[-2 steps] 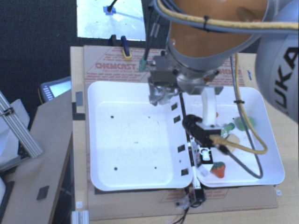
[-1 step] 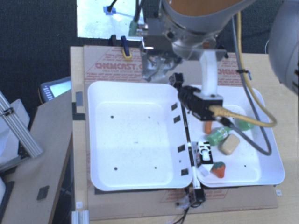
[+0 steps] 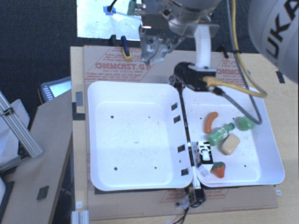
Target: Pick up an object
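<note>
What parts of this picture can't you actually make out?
- Hand: blurred and seen from above, so open or shut cannot be told.
- Arm: cut off by the top and right edges.
- Small black-and-white item by the divider in the right bin: too small to identify.
- Green bottle: its label is too small to read.
- Tablet-like device at left: partly hidden by the bench.

Two white bins: left bin (image 3: 135, 139), right bin (image 3: 261, 164). In the right one: orange sausage-shaped piece (image 3: 210, 121), green bottle (image 3: 220, 134) with a white label band, green lump (image 3: 244, 123), tan/beige block (image 3: 230, 144), small orange-red piece with a green top (image 3: 218, 170). Yellow cable (image 3: 238, 90). Tan worktop (image 3: 56, 139). Cardboard sheet (image 3: 112, 66) with red lettering. Silver-grey hand (image 3: 154, 45).
</note>
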`<state>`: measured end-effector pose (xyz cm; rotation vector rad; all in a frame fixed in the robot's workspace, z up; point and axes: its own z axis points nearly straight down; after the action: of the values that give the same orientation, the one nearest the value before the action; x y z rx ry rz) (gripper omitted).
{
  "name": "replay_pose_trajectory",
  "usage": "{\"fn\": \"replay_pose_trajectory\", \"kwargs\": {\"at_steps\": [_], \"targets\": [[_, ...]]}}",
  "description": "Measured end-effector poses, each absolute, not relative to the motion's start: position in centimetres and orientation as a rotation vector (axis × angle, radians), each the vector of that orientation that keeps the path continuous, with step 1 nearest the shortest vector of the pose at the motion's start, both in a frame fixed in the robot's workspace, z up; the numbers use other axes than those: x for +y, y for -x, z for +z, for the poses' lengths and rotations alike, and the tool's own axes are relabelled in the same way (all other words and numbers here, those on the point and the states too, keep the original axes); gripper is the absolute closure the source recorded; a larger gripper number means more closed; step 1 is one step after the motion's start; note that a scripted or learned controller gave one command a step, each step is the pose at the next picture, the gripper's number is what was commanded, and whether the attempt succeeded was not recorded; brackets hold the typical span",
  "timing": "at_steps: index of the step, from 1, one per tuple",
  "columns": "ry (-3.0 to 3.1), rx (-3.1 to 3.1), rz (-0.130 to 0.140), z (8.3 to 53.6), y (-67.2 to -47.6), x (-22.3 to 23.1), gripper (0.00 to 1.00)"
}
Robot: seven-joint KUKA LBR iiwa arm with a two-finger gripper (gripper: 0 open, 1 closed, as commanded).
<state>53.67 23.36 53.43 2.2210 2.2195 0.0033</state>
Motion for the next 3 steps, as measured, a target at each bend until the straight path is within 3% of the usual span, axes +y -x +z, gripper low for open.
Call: {"fn": "replay_pose_trajectory", "kwargs": {"at_steps": [1, 2, 3], "targets": [[-2.225, 2.227, -0.025, 33.2, -48.4, 22.3, 1.0], [-2.221, 2.222, 0.004, 35.1, -48.7, 22.4, 1.0], [-2.221, 2.218, 0.001, 28.9, -58.6, 22.4, 1.0]]}}
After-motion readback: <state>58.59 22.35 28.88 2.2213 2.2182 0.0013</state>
